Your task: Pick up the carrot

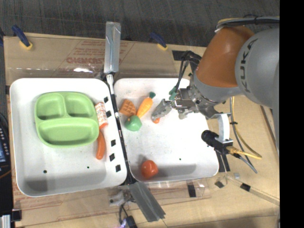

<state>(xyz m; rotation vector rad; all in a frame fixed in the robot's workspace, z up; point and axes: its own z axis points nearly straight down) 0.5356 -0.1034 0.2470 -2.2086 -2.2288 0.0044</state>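
Lying tilted in right bin [199, 163], orange carrot [145, 106] with green top, hand [160, 110] beside it, grip state unclear.

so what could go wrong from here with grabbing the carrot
The two-finger gripper sits just right of the orange toy carrot with a green top, beside a small red-orange piece; it might close on that instead. The carrot lies tilted among a crowded cluster, with an orange waffle-like block and a green pear-shaped toy nearby, so a sideways approach could push it into them.
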